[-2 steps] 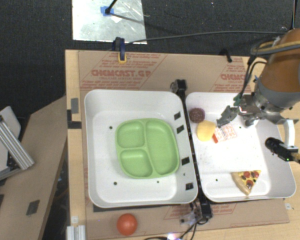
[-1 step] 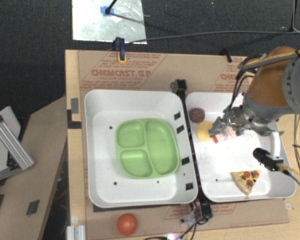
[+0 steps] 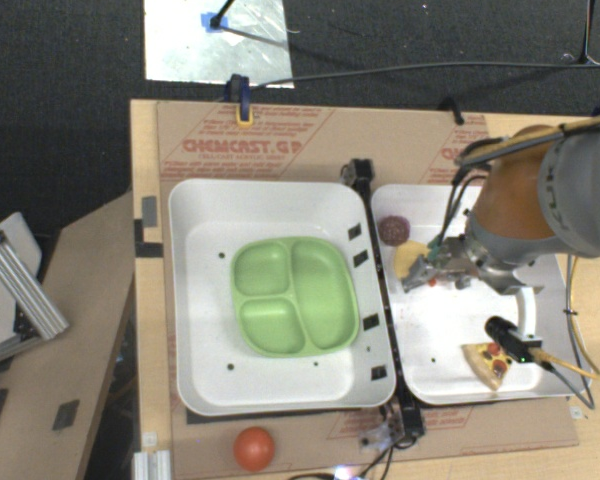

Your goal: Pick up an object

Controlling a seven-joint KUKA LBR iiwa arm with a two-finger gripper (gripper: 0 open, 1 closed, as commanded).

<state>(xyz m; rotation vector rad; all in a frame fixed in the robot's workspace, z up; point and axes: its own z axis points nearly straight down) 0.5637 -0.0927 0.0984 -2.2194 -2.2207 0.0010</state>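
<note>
Beside the right bin's (image 3: 420, 388) left wall, pincer (image 3: 420, 273) hangs.

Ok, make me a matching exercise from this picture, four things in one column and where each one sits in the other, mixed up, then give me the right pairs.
Things:
1. green divided tray
2. pizza slice
3. purple round piece
4. red ball

Places:
A. far end of the right bin, near the divider
B. on the bench in front of the left bin, outside both bins
C. middle of the left bin
D. near corner of the right bin

Pairs: 1-C, 2-D, 3-A, 4-B
</note>
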